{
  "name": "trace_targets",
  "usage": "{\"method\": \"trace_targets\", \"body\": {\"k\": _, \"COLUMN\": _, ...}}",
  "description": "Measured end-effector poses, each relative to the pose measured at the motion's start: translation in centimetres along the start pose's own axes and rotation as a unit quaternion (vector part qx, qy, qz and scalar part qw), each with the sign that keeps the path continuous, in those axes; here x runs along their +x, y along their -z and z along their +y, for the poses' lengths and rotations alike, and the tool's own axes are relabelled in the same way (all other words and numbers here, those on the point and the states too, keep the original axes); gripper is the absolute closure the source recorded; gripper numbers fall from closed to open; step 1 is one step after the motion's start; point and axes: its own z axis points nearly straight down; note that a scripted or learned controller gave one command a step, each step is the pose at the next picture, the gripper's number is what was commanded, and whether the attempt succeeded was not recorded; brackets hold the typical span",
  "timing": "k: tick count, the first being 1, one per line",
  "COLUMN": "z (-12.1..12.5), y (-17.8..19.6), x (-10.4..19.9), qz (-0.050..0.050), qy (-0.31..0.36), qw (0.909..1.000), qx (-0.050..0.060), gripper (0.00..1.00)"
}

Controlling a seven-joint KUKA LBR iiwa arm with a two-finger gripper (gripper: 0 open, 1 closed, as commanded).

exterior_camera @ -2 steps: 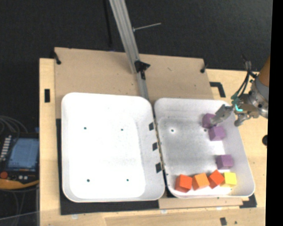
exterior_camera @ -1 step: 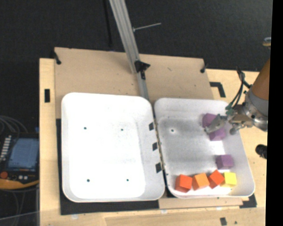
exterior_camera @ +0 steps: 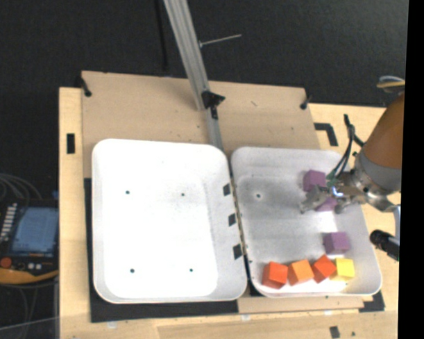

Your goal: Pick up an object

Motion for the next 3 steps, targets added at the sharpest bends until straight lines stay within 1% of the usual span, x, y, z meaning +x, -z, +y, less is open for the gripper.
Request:
{"method": "trace_targets", "body": {"k": 1, "z": -0.6, "y": -4.3, "x": -0.3, "qz": 0.0, "qy": 0.0, "qw": 1.0, "qx": 0.0, "gripper": 0.0}}
{"method": "trace_targets", "body": {"k": 2, "z": -0.4, "y": -3.0, "x": -0.4, "qz": 0.0, "qy": -0.003, "qw": 1.0, "qx": -0.004, "gripper": 1.0}}
{"method": "trace_targets", "body": {"k": 3, "z": 0.8, "y": 2.6, "x": -0.4, "qz": -0.001, "qy": 0.002, "qw": 1.0, "qx": -0.005, "gripper": 1.0}}
